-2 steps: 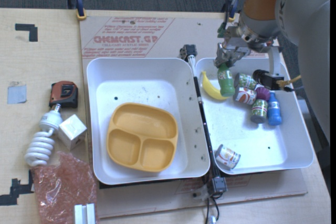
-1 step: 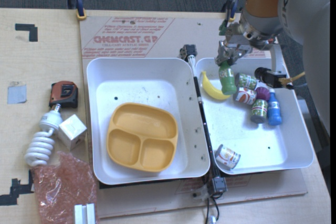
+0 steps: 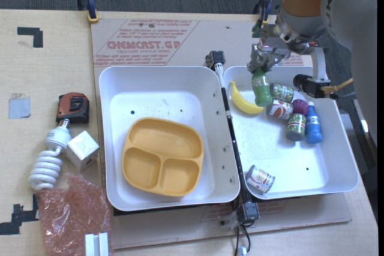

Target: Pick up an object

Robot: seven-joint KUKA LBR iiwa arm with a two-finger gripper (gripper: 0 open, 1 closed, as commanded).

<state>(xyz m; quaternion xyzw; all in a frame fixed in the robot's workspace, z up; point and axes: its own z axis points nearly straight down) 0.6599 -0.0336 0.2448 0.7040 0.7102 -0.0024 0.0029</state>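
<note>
Down at the near rim of the right bin (image 3: 342,180) lies a small can (image 3: 260,177), far below your pincer (image 3: 262,67). Your pincer sits right on top of the green bottle (image 3: 261,92), but you cannot tell if it is open or closed. Just beside the bottle lies the banana (image 3: 243,101). That bottle looks light, hard and slippery, so grab it around the middle.

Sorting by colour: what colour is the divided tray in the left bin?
Yellow-orange divided tray, seen in the camera view.
</note>
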